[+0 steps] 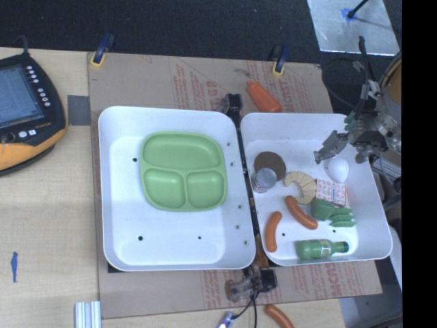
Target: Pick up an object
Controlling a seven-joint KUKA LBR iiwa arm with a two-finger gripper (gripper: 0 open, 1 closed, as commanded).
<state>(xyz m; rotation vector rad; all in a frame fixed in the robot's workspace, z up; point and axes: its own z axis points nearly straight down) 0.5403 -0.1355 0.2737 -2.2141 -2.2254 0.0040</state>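
I see the gripper [336, 146] over the right bin's [382, 214] far right corner, just above a white egg [338, 169]. Its jaws look spread with nothing between them, though the fingers are dark and small from here.

Crowding the egg are a croissant [301, 183] and a red-and-white packet [330, 194], with a green toy hand [333, 214] nearer me. I count two sausages in that bin, one [301, 212] beside the croissant and one [272, 230] by the divider, plus one green bottle [321, 249], one brown disc [270, 162] and one small can [263, 179].

The left bin [123, 244] holds one green divided plate [184, 171]. An orange carrot [262, 97] lies outside on the cardboard sheet [164, 80] over the wooden bench [41, 224]; a teach pendant [27, 111] sits far left.
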